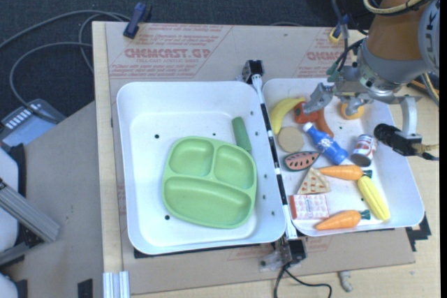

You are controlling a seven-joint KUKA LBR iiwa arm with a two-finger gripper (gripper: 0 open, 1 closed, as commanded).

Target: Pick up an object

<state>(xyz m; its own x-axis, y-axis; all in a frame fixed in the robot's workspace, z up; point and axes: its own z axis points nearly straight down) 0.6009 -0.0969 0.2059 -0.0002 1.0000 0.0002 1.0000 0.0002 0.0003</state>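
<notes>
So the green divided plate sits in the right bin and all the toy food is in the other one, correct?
Not quite. The camera view shows the green divided plate in the left white bin, not the right. The toy food, such as the yellow banana and the orange carrot, does lie in the other one, the right white bin.

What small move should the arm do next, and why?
Probably lower the tool onto one object, perhaps the blue bottle just below it. It hangs over the far end of the right bin, and nothing visible sits between its fingers.
</notes>
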